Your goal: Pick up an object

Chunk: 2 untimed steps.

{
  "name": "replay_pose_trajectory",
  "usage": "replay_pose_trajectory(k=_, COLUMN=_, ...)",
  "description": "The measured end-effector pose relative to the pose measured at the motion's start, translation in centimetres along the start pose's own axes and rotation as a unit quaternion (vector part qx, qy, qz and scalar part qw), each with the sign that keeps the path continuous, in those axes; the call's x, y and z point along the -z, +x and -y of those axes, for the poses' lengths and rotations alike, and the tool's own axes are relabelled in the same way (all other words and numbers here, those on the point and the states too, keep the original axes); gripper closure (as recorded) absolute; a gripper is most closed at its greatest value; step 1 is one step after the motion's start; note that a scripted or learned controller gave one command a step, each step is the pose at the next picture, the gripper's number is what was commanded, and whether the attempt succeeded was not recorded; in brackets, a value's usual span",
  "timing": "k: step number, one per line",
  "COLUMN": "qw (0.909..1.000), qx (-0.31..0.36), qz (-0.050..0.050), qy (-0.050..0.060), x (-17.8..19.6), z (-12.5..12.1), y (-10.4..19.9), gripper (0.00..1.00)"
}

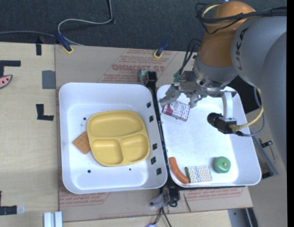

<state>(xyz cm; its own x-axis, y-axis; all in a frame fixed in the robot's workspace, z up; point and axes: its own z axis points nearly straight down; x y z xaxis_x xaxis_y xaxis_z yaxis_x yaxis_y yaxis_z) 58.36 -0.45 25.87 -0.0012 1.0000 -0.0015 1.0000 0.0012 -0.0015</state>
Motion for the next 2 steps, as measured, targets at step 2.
replay_pose_trajectory(k=2, qw=1.0, qx=-0.001, qz=0.0, qy=0.0, x=0.8, z=6.8, y=2.5, gripper=1.0)
